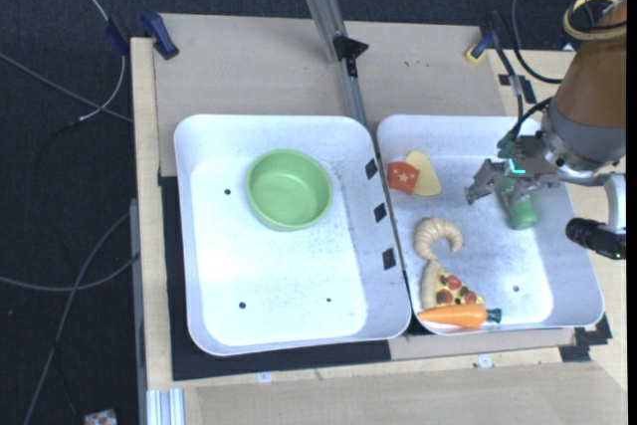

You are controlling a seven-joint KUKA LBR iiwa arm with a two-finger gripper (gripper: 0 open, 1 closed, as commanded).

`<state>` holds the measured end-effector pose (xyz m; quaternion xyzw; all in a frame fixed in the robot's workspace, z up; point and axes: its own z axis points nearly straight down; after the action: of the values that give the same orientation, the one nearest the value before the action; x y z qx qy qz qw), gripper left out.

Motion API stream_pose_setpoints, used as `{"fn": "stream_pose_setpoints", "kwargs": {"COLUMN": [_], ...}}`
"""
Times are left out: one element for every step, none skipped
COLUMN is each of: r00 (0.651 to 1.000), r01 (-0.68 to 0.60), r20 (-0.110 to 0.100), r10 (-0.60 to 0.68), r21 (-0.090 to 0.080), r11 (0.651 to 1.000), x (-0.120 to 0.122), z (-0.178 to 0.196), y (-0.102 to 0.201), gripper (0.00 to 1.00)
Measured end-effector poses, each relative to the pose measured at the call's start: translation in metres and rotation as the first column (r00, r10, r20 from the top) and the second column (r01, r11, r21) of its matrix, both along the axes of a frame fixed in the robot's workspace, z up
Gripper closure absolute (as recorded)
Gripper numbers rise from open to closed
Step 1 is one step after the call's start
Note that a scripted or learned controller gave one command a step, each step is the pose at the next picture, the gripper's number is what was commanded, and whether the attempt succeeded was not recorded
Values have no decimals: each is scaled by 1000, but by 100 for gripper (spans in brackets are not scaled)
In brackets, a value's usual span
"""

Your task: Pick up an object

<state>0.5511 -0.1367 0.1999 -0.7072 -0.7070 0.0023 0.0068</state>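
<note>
Camera view: the arm [597, 85] is reaching in from the right and hanging over the right bin [557, 299]. Its hand [510, 184] is sitting low over the bin's upper right part, dark fingers spreading apart, so it is reading as open with nothing between them. A green cylinder-like object [521, 211] is lying just under and beside the hand, touching or nearly touching it; I can't tell which. It looks like the likely pick.

Other items in the right bin: a red and yellow wedge-shaped toy [412, 175] near the upper left, a croissant [439, 235] in the middle, a pizza slice [446, 288] below it, and a carrot [458, 316] along the lower rim. The left bin [209, 314] is holding a green bowl [289, 188].

To do the step well, my judgement: centre the fingers so they are straddling the green object across its narrow side, descend fully before closing, then lift straight up. A round body may be rolling away if one finger is touching first.
</note>
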Motion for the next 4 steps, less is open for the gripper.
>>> {"fn": "stream_pose_setpoints", "kwargs": {"r00": [1000,1000,1000,1000], "r01": [0,0,2,0], "r20": [6,-3,7,17], "r10": [0,0,-2,0], "r21": [-1,1,0,0], "r11": [1000,1000,1000,1000], "x": [1,-1,-1,2], "z": [3,-47,-97,-80], "y": [0,11,11,12], "gripper": [0,0,0,100]}}
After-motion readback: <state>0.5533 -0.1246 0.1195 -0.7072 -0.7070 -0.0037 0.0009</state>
